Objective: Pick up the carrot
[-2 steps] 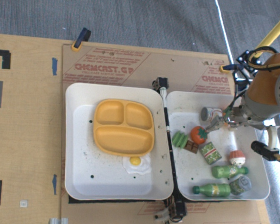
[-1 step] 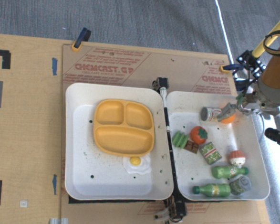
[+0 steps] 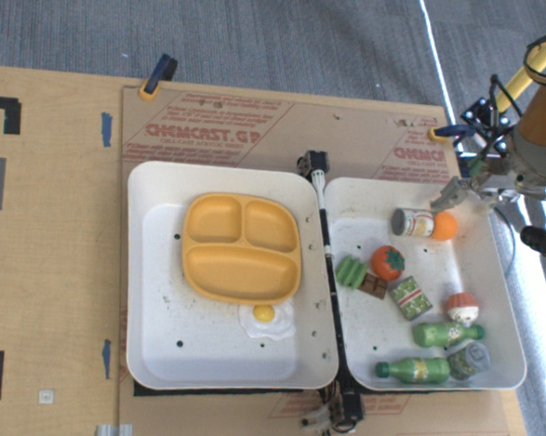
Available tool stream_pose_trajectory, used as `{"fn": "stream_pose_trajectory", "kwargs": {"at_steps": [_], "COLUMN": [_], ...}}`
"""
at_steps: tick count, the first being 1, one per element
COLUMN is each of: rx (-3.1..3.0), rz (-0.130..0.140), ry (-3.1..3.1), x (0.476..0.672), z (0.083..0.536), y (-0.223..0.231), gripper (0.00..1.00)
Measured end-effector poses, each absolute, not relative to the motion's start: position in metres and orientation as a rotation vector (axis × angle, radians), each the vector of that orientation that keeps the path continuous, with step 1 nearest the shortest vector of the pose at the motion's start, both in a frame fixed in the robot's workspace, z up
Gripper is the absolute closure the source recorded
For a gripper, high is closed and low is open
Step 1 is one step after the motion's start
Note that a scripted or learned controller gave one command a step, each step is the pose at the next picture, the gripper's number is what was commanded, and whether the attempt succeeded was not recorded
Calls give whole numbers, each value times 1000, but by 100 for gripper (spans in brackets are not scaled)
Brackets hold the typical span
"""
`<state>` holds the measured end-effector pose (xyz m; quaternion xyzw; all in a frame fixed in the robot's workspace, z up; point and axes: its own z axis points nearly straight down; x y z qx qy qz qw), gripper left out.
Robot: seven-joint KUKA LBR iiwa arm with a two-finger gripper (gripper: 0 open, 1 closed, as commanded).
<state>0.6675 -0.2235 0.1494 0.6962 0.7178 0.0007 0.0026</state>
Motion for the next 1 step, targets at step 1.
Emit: {"fn": "stream_pose_trajectory", "kwargs": {"at_steps": [1], "rx": [1927], "rz": [0], "ry": [2481], "x": [667], "z": [141], "y": [-213], "gripper": [0]}}
